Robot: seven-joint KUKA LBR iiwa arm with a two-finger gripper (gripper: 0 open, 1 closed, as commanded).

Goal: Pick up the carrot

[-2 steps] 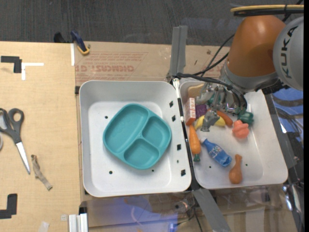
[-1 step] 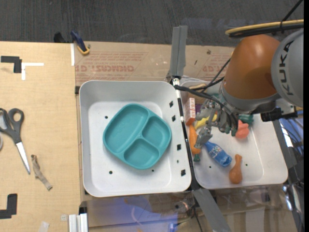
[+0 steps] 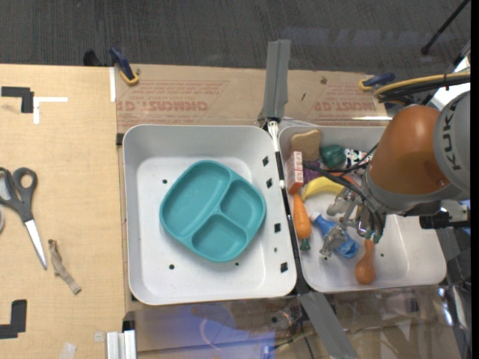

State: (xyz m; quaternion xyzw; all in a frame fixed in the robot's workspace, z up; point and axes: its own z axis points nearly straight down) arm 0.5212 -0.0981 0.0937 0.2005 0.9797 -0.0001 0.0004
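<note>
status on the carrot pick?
End effector low in right white bin, over blue toy. Orange carrot by bin's left wall, ungrasped. Yellow banana beside it.

bins (image 3: 135,200): smooth white plastic | plate (image 3: 213,211): matt teal plastic | carrot (image 3: 301,217): glossy orange plastic | scissors (image 3: 22,208): metal blades

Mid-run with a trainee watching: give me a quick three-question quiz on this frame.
1. True or false: the carrot lies in the right bin.
2. What sits in the left bin? A) scissors B) a teal divided plate C) a banana
3. Which bin wall is the carrot next to?

Key:
1. True.
2. B, the teal divided plate.
3. The left wall, with the gripper to its right, over a blue toy.
</note>
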